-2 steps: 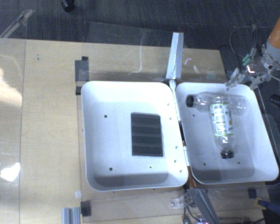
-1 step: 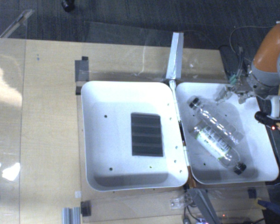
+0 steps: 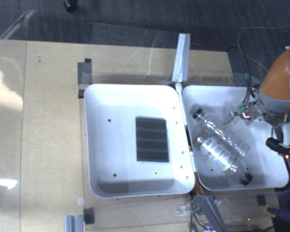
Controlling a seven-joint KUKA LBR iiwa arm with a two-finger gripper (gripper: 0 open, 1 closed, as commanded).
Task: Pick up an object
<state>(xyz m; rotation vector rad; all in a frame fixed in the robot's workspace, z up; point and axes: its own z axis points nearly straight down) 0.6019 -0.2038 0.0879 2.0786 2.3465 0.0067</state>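
Two shallow white plastic bins sit side by side on a pale wooden bench, filling the middle and right of the frame. The left bin holds a flat dark grey rectangular ribbed pad, lying near its centre and square to the bin walls. The right bin holds two clear plastic bottles with black caps, lying on their sides and crossing or touching each other near the bin's middle. The upper bottle has its cap toward the upper left, near the wall between the bins; the lower bottle runs toward the lower right, its cap close to the bin's lower right corner. The grey arm with its orange band enters at the right edge of the frame, above the right bin's upper right part. Its gripper hangs over that corner of the bin, just right of the bottles and apart from them; the pieces there are small and cluttered, so I cannot tell how its jaws stand, and nothing is seen held in it.
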